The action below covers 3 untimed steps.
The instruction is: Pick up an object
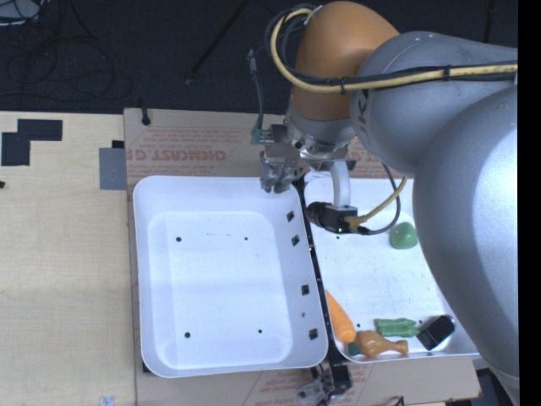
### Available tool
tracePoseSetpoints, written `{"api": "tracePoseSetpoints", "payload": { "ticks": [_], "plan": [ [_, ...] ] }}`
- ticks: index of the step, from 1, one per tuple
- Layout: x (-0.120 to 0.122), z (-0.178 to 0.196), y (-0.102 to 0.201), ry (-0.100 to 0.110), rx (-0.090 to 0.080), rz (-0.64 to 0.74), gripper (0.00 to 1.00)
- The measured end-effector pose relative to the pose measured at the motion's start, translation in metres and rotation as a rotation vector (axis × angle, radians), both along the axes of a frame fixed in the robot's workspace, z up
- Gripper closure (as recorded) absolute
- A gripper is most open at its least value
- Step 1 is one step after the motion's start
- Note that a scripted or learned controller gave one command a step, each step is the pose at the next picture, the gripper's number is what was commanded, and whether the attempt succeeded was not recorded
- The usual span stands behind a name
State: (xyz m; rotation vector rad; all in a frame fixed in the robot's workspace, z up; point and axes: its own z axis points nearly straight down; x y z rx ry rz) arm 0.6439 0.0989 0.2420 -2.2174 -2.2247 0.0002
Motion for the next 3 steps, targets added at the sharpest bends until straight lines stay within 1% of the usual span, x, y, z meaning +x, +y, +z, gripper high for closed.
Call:
{"api": "tracePoseSetpoints", "payload": {
  "ticks": [1, 2, 3],
  "plan": [
    [-0.001, -0.028, 0.049, 0.005, 0.0, 0.001, 1.0],
    [0.0, -0.018, 0.073, 0.002, -0.001, -0.002, 1.0],
    [-0.037, -0.013, 0.117, 0.005, -0.001, 0.001, 1.0]
  ]
}}
